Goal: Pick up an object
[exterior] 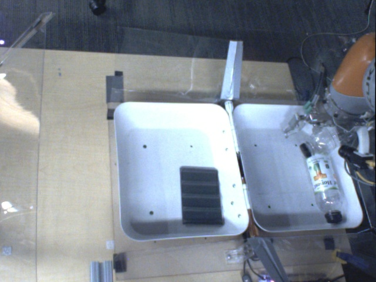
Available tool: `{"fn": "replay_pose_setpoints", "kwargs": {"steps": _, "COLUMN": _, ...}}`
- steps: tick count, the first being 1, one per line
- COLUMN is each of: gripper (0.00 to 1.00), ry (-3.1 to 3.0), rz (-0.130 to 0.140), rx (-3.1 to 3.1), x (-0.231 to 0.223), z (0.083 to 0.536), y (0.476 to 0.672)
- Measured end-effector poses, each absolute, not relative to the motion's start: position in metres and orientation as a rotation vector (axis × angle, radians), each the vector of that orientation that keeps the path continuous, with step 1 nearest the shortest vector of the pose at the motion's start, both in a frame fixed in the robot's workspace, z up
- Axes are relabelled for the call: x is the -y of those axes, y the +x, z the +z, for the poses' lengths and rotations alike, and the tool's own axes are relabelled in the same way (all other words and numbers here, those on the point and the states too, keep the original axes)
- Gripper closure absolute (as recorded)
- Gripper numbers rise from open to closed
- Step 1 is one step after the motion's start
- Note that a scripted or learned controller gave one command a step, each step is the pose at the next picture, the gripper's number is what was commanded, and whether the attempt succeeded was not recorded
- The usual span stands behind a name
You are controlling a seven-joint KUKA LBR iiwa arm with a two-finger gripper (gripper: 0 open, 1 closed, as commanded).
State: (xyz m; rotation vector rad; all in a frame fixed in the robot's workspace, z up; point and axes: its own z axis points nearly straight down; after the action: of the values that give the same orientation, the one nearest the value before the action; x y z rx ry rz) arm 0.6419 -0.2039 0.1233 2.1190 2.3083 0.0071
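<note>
A clear plastic bottle (324,181) with a white and orange label and a black cap lies in the right bin (270,175), along its right side, cap toward the near edge. My gripper (306,128) hangs over the far right part of that bin, just beyond the bottle's base end. The orange-banded wrist (352,69) rises above it at the right edge. A black ridged rectangular block (201,195) lies flat in the left bin (147,157), near its front right.
A metal divider post (232,69) stands behind the seam between the bins. Cables (358,157) trail along the right bin's right rim. A small black bracket (116,87) sits at the left bin's far left corner.
</note>
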Motion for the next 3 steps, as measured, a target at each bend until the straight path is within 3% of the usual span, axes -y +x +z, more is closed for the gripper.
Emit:
{"fn": "replay_pose_setpoints", "kwargs": {"steps": 1, "gripper": 0.0, "ry": 2.003, "rz": 0.031, "rx": -2.383, "x": 0.2, "z": 0.1, "y": 0.612}}
{"fn": "replay_pose_setpoints", "kwargs": {"steps": 2, "gripper": 0.0, "ry": 1.834, "rz": 0.012, "rx": -2.533, "x": 0.202, "z": 0.095, "y": 0.651}}
{"fn": "replay_pose_setpoints", "kwargs": {"steps": 3, "gripper": 0.0, "ry": 1.629, "rz": 0.01, "rx": -2.674, "x": 0.203, "z": 0.099, "y": 0.594}}
